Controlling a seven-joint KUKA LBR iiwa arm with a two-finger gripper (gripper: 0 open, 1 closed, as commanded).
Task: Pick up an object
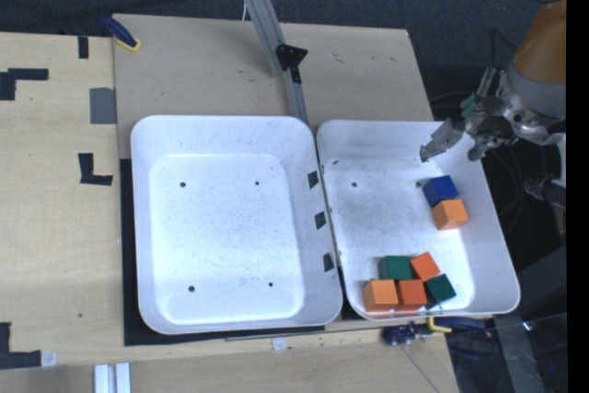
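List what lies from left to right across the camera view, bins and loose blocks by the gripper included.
Left bin → right bin → blue block → orange block → gripper, at the right bin's upper right corner.

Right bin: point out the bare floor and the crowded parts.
In the right bin, floor is bare from its left wall to the blue cube and orange cube. The near right corner is crowded with a cluster of cubes.
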